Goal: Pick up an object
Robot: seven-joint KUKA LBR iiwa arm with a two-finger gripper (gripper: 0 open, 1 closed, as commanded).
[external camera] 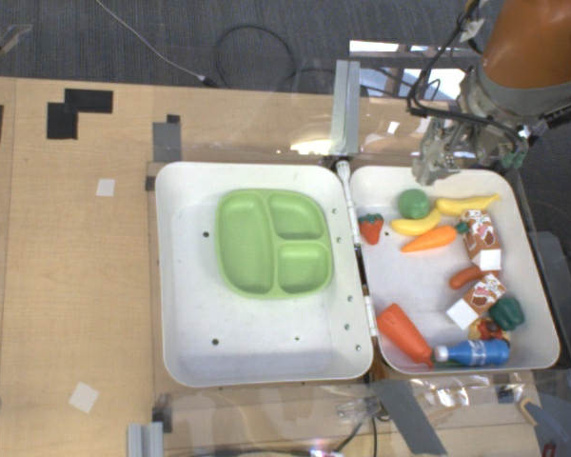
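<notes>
The hand (436,165) was positioned above the far rim of the right bin (538,284), just beyond the green ball (414,203) and banana (443,213), presumably to descend on one. Whether anything was held could not be told. The toys were heaped there for picking.

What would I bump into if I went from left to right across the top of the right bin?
Small red strawberry toy → round green ball-like toy → yellow plastic banana → brown and white snack packet.
</notes>
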